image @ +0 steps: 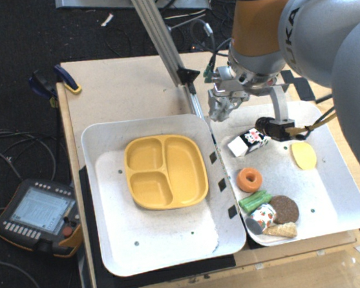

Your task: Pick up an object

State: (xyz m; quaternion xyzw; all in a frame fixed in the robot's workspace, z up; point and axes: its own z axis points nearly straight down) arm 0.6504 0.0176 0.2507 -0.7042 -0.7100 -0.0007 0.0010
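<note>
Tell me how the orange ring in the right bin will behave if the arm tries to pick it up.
The orange ring looks like a small toy doughnut lying flat, so it probably won't roll. Its rounded, smooth-looking surface may slip out of a pinch across the outside. It seems light, so a nudge could slide it into the green piece just below it.

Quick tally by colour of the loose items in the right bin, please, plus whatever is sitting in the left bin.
Right bin:
White and black: 1, small carton
Yellow: 1, flat yellow piece
Orange: 1, ring donut
Green: 1, green piece
Brown: 1, round cookie
White, patterned: 1, small item
Tan: 1, wedge
Left bin:
Yellow: 1, divided plate
Total: 8
</note>
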